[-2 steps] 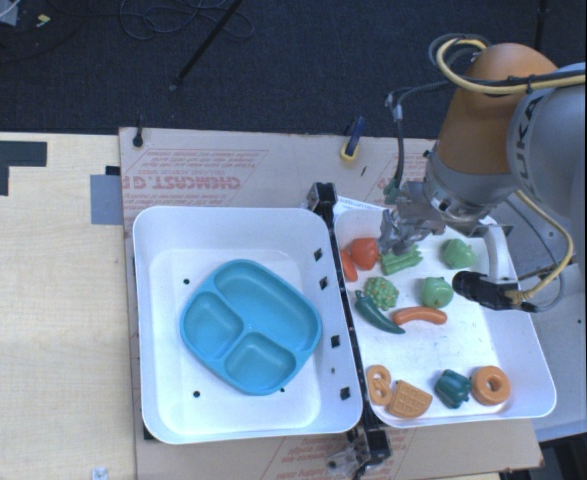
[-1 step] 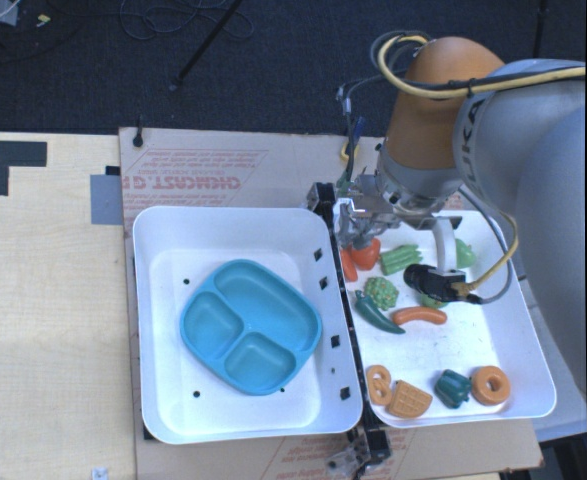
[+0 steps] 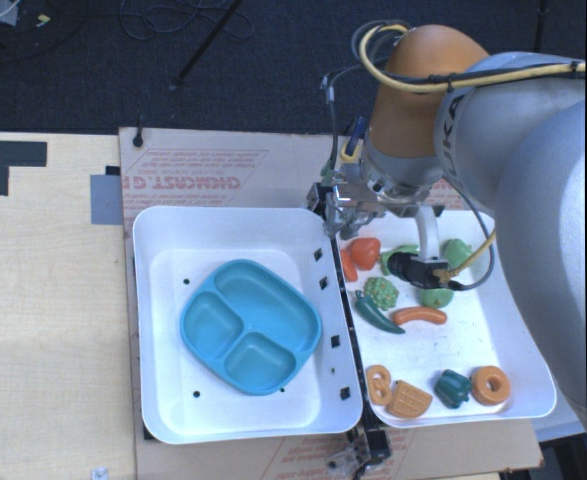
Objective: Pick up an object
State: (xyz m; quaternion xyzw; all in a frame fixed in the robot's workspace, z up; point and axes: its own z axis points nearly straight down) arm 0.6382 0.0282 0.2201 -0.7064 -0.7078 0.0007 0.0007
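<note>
We are looking at an early stage of the task: nothing is being lifted yet, and the whole pick is left to do. The grey arm (image 3: 503, 168) is reaching over the worktop (image 3: 43, 318), holding the tool (image 3: 341, 216) above the far left corner of the right bin (image 3: 525, 366), close to the wall it shares with the left bin (image 3: 163, 408). We are unable to tell how far open the tool is, and we are seeing nothing in its hold.

We are counting two bins. The left one is carrying one blue divided plate (image 3: 250, 325) with three compartments. The right one is holding the toy food, all lying loose on its floor: one doughnut (image 3: 490, 384), one waffle (image 3: 410, 400), one pretzel (image 3: 378, 380), one teal piece (image 3: 452, 388), one orange sausage-shaped piece (image 3: 419, 316), one dark green chilli (image 3: 376, 313), one broccoli floret (image 3: 380, 292) and one red toy vegetable (image 3: 363, 253). Two light green pieces (image 3: 457, 253) are lying partly hidden behind the wrist, so we are judging that count loosely.

The red toy vegetable is lying just beside the tool, so we are judging it the likeliest target.
</note>
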